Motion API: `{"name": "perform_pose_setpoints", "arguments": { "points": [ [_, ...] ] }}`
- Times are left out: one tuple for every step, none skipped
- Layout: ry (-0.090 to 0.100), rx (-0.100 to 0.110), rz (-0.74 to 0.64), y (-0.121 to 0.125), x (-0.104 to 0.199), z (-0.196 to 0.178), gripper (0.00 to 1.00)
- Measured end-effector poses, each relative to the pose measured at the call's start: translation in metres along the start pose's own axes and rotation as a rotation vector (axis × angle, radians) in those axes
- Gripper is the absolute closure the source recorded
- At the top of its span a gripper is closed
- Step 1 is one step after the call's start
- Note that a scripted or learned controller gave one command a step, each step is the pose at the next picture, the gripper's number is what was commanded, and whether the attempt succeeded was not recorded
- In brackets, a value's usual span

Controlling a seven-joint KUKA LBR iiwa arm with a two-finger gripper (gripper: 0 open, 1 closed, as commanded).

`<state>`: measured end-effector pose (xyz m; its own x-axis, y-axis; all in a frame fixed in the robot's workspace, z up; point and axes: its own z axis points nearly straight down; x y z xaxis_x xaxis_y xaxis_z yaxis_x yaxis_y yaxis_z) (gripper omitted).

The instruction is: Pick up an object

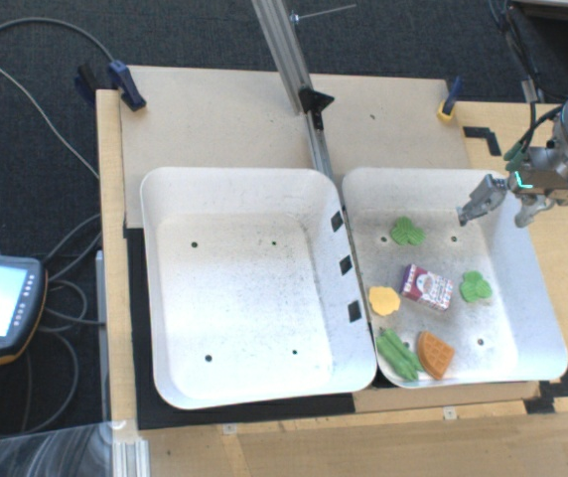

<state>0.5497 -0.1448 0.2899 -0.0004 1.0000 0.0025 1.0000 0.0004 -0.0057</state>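
Nothing is picked yet. The gripper hovers at the right edge of the frame, fingers spread wide and empty, above the right bin; the carton lies mid-bin below.

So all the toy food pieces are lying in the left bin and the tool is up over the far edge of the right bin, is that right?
Not quite: the toy pieces, such as the purple carton and the orange piece, lie in the right bin, not the left bin. The camera view shows this. The tool is indeed over the right bin's far edge.
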Motion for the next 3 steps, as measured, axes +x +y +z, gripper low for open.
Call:
{"name": "perform_pose_setpoints", "arguments": {
  "points": [
    [-0.001, -0.004, 0.0, 0.0, 0.0, -0.002, 0.0],
    [0.0, 0.001, 0.0, -0.006, 0.008, 0.048, 0.0],
    [0.0, 0.002, 0.001, -0.017, 0.008, 0.104, 0.0]
  ]
}}
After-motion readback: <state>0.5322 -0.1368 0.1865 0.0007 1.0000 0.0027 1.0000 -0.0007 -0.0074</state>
